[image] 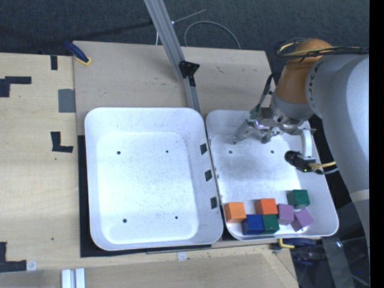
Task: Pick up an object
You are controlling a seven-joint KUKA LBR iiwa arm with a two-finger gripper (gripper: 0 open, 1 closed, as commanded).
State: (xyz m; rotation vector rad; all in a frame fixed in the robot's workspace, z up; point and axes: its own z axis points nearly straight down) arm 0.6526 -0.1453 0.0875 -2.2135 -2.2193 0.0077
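Coloured blocks [268, 215], well apart from pincer [255, 131]

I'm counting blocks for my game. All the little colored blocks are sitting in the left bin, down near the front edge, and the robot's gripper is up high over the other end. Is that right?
Not quite. The camera view shows the colored blocks in the right bin, not the left one. The rest holds: they sit along its front edge, and the gripper is over the far end of that same bin.
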